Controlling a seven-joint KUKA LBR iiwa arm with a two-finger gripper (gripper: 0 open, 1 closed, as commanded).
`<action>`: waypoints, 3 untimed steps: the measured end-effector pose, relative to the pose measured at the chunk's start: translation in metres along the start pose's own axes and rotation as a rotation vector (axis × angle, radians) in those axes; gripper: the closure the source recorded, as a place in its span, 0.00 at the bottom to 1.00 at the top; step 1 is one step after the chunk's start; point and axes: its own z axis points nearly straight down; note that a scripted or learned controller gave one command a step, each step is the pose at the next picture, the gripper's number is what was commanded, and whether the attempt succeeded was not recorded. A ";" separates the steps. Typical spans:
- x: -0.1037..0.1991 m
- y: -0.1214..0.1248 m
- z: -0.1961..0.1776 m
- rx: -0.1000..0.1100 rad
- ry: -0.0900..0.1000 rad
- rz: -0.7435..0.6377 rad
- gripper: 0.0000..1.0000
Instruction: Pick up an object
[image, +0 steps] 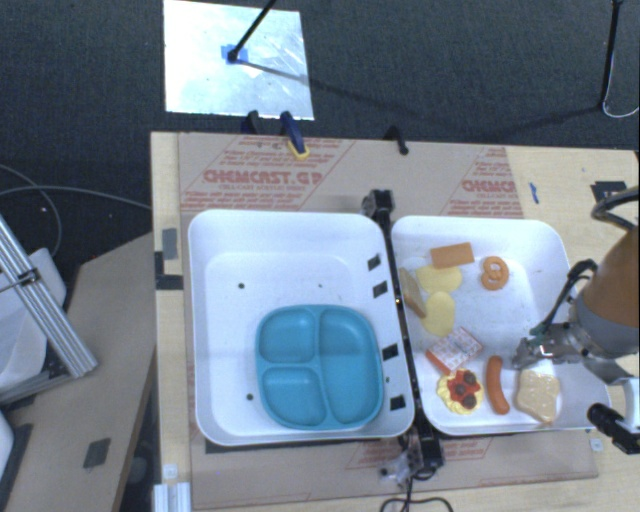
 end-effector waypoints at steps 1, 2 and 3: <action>0.000 0.000 0.000 0.000 0.000 0.000 1.00; 0.000 0.000 0.000 0.000 0.000 0.000 1.00; 0.000 0.000 0.000 0.000 0.000 0.000 1.00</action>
